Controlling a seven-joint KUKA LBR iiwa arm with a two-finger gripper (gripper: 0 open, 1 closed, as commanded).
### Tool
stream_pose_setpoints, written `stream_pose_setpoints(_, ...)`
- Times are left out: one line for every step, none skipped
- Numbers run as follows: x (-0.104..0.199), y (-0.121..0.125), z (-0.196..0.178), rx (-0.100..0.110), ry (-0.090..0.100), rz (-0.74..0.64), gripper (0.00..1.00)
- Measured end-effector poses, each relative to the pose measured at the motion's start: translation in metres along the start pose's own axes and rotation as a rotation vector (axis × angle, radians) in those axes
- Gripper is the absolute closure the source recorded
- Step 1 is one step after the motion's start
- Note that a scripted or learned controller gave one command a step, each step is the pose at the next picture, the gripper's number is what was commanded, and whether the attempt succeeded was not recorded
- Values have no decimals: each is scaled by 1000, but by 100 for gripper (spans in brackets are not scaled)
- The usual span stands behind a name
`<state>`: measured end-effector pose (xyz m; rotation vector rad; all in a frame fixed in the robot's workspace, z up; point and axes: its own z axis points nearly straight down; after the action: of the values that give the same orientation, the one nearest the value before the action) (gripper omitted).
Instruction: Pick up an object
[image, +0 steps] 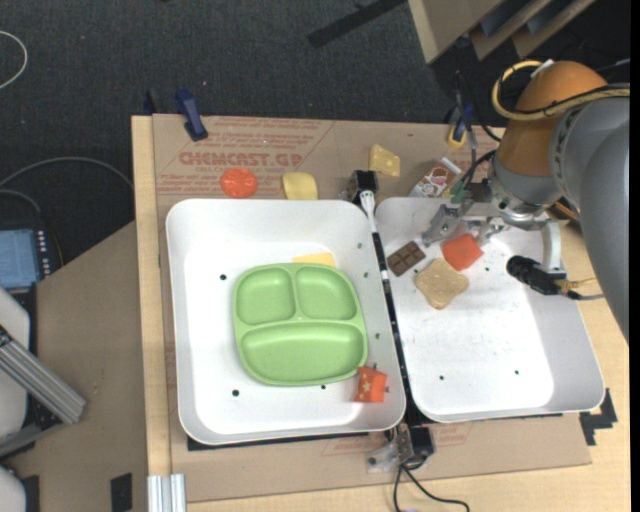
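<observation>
The claw (462, 232) hangs over the right bin (520, 350), pinching a red block (462, 251); toast (441, 285) lies just below it, chocolate (405, 258) left.

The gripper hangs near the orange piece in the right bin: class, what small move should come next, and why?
Probably a short straight descent onto the orange piece. The gripper sits just above it at the right bin's far end, and nothing shows the piece held. The tan piece lies close, so avoid drifting sideways.

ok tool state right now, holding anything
tool: over the right bin, right at the orange-red block; open or closed cannot be told, nor whether it holds the block
</observation>
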<state>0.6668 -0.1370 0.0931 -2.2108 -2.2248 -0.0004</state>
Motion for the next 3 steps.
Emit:
stream_pose_setpoints(-30, -25, 8, -2, -2, 9, 0)
stream_pose_setpoints(-30, -25, 7, -3, -4, 6, 0)
stream_pose_setpoints(-47, -2, 8, -9, -6, 5, 0)
